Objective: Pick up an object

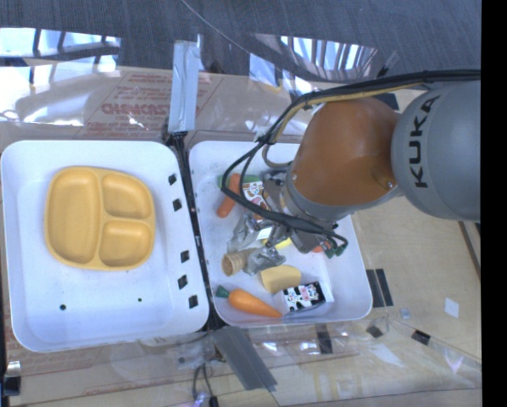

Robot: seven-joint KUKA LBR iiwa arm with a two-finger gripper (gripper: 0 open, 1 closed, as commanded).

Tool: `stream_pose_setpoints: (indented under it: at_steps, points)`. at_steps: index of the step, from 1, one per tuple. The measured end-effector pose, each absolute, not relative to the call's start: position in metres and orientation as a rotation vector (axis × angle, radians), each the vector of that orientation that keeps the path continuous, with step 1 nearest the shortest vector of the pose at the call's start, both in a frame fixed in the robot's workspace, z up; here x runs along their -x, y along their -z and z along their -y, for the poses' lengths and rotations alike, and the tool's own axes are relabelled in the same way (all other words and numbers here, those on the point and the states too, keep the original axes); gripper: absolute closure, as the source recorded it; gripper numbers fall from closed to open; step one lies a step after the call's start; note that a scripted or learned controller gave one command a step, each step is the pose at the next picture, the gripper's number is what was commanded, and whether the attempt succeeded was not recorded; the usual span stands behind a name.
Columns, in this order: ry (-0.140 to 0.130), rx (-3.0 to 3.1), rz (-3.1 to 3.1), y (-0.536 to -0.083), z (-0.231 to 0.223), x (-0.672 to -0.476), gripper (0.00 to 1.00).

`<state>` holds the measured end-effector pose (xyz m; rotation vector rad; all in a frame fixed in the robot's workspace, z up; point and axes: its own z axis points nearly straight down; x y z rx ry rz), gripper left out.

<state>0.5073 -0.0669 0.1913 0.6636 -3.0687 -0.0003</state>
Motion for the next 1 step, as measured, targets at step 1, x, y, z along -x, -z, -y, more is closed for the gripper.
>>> stream_pose_setpoints:
  at_steps: [1]
  points:
    - [-0.001,-0.479,3.107,-0.2293,0.0692,-0.5645,1.00]
